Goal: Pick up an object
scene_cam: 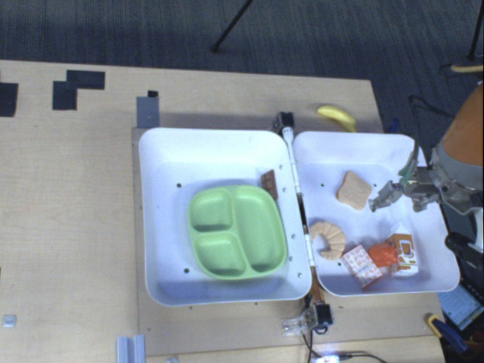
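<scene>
The right bin (333, 148) holds a slice of toast (354, 190), a croissant (328, 239), a red-and-white carton (360, 264) and an orange-and-white packet (395, 253). My gripper (398, 192) hangs over the right side of that bin, just right of the toast and above the packet. Its fingers (383, 197) are spread apart with nothing between them.
The left bin (162, 157) holds a green divided plate (237, 231), with a small brown piece (268, 181) by its right wall. A yellow banana (336, 116) lies on the bench behind the right bin. Cables and a clip sit at the front edge.
</scene>
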{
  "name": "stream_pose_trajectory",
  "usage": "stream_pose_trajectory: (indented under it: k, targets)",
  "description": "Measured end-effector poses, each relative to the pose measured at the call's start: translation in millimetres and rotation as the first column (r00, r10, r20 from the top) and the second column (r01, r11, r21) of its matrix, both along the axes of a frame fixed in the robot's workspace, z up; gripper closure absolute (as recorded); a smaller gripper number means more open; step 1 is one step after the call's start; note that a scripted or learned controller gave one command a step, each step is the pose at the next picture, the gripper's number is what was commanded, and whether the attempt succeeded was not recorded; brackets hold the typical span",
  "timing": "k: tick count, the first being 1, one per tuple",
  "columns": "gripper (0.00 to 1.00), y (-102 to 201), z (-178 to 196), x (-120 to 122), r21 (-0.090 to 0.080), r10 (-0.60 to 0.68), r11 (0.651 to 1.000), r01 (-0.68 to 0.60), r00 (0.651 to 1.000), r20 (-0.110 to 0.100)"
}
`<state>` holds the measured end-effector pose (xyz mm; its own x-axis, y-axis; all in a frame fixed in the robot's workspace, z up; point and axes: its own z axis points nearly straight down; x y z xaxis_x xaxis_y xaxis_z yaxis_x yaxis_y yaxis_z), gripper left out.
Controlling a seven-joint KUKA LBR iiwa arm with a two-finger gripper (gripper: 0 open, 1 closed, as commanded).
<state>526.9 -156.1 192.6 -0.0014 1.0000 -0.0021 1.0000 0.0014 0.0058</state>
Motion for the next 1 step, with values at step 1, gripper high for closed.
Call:
stream_pose_trajectory:
  k: [1]
  targets:
    - [0.00, 11.4, -106.2, -10.5, 0.001, 0.000, 1.000, 0.000, 1.000, 0.001]
